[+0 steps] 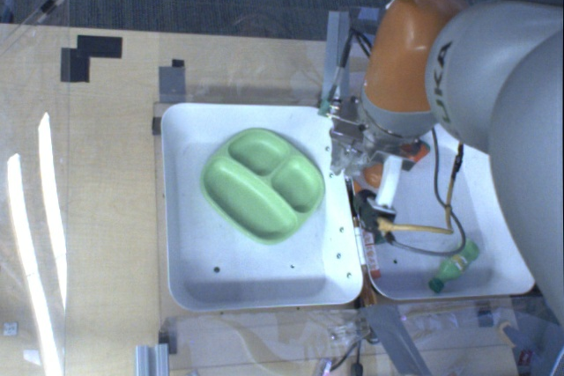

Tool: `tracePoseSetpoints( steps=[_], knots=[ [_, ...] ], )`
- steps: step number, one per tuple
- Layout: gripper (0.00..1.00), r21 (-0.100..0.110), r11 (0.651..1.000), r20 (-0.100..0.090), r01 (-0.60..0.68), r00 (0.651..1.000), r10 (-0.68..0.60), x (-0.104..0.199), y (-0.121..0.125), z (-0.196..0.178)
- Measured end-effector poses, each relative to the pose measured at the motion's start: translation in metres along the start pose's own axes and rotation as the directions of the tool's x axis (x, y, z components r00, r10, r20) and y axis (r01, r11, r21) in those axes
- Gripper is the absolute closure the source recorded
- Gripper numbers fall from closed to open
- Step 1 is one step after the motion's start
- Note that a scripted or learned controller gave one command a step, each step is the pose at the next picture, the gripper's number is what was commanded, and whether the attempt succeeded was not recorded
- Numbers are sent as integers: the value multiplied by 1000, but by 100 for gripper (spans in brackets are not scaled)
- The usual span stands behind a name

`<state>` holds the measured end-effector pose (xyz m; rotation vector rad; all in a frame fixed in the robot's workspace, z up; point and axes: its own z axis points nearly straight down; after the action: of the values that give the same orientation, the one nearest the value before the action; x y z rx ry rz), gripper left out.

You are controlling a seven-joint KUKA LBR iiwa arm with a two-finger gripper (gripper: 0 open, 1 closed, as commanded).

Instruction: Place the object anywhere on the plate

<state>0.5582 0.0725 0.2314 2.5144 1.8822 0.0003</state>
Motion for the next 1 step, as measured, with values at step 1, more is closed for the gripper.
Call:
tracePoseSetpoints(
  steps=[1],
  knots=[
    [100, 3, 1000, 1, 22, 1000, -22, 111, -13, 73]
  ],
)
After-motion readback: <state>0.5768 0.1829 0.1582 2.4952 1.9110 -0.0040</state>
